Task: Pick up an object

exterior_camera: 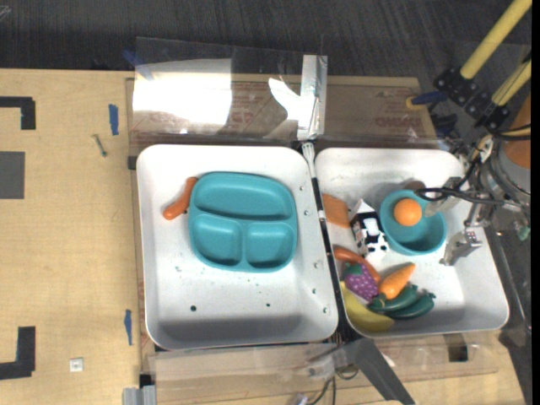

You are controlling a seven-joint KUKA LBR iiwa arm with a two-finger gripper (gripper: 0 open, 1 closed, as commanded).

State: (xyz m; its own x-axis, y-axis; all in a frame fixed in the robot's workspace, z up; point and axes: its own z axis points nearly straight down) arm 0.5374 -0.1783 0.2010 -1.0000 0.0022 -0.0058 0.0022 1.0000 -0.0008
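Nothing is being carried: the metal two-finger gripper, seemingly spread, is being held at frame right, just beside the teal plastic bowl.

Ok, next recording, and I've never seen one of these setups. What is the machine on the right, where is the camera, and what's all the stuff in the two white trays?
The one camera is fixed above the bench and looks down at a slant. The machine entering from the right is a robot arm; its end effector, the part meant for grasping, sits over the right edge of the right bin. I see nothing held in it.

The left bin holds a teal divided tray with an orange toy sausage beside its upper left corner.

The right bin holds toy food: a teal bowl with an orange ball in it, purple grapes, a carrot, a banana, something dark green, and a small black-and-white item too small to identify.
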